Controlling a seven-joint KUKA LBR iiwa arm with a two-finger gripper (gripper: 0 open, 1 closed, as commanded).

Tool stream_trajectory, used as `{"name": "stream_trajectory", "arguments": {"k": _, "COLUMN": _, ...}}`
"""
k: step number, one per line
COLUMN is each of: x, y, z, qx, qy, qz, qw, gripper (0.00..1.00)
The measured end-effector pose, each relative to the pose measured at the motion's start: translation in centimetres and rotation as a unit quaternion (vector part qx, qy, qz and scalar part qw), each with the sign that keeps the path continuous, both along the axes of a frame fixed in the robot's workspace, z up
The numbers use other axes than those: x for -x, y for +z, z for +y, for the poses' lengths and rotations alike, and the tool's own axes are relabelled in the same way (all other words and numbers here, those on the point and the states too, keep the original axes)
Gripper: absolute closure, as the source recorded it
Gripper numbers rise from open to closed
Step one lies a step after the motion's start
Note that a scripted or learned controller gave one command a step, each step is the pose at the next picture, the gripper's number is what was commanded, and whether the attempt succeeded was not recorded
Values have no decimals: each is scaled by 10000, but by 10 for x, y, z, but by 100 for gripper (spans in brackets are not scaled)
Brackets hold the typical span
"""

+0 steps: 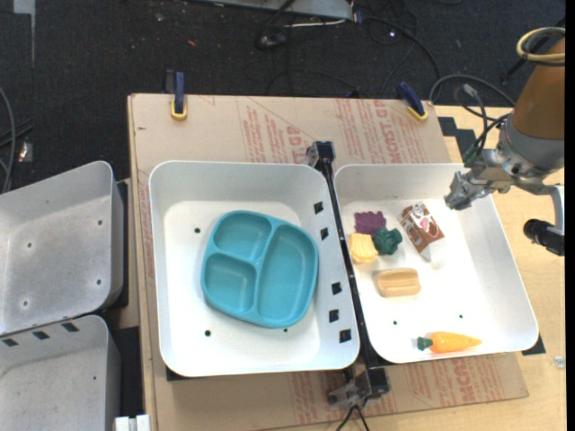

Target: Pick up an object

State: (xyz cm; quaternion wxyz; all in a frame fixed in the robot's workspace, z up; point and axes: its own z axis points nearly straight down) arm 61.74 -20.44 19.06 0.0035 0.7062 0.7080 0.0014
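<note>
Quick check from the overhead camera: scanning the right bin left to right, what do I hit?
Yellow corn piece → green broccoli piece → brown-and-white packet → orange carrot → the pincer over the bin's far right rim.

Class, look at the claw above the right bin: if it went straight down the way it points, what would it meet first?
Probably the bare floor of the right bin; the claw hangs right of the brown packet. Depth is unclear from one view.
</note>
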Motion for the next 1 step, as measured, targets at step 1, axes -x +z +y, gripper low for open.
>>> {"name": "stream_trajectory", "arguments": {"k": 1, "x": -1, "y": 23, "z": 0, "qx": -5, "qy": 0, "qz": 11, "qw": 10000, "gripper": 100}}
